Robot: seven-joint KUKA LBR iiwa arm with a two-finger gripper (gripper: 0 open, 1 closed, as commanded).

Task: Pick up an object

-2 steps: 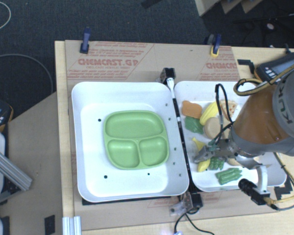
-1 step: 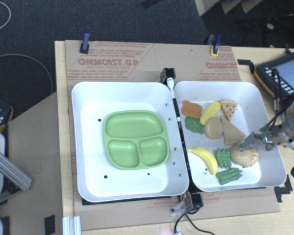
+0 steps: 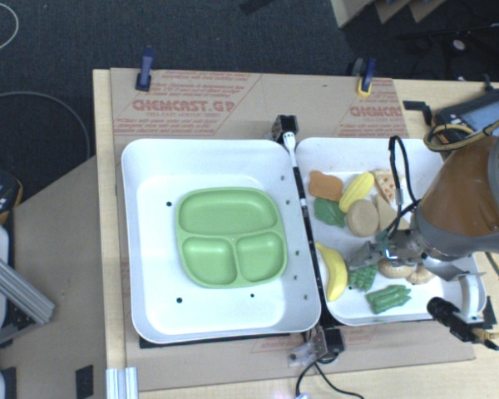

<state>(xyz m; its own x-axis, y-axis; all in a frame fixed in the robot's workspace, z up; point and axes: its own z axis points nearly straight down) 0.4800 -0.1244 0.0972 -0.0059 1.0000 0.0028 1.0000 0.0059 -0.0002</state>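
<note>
Two shallow white bins sit side by side on the bench. Wide bare floor rings the green divided tray (image 3: 230, 235) in the left bin (image 3: 141, 223). Toy food crowds the right bin (image 3: 337, 152): a banana (image 3: 336, 273) against the shared wall, a green piece (image 3: 388, 298) near the front rim. Whether the gripper (image 3: 381, 254), low among them, is clenched I cannot tell.

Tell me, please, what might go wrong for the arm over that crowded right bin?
The gripper is low in the right bin among close-packed toy food. The banana, dark green vegetable and light green piece touch or nearly touch, so it may nudge them or catch two. A black cable loops beside the arm and might snag.
</note>
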